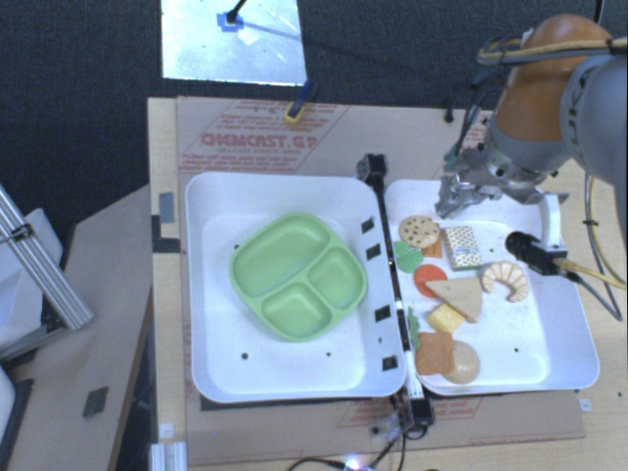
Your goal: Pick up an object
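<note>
Robotics lab: industrial arm (549,77) over bench (245,140), paired white bins (211,361), toy food (446,292), cabling, aluminium framing (39,263).

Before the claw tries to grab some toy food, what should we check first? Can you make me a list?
1. Claw is over the right bin: ok, at its far edge.
2. Claw open or shut: cannot tell.
3. Claw holding anything: cannot tell, nothing seen in it.
4. Food close to the claw: ok, the cookie lies just below it.
5. Room around the cookie: not ok, the cracker pack and other food crowd it.
6. Green tray out of the way: ok, it sits in the left bin.
</note>
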`<action>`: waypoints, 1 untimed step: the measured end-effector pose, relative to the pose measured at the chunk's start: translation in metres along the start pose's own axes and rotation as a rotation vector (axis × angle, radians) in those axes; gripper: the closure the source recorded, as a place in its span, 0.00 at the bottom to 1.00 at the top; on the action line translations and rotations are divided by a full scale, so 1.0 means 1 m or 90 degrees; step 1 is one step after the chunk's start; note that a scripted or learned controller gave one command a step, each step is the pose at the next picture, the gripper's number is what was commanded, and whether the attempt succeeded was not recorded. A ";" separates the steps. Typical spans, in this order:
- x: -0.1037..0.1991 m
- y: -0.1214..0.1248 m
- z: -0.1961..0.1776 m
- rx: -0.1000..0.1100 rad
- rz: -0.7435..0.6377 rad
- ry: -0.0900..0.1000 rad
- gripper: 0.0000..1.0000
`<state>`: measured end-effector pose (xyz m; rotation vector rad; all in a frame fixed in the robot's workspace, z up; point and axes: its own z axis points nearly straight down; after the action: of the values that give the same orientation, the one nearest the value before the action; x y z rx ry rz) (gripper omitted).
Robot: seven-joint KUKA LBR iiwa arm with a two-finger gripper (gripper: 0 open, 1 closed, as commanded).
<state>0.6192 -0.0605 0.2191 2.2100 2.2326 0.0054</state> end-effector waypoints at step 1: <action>0.048 -0.002 -0.014 0.000 0.001 0.000 1.00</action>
<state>0.6163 -0.0123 0.2331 2.2109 2.2315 0.0061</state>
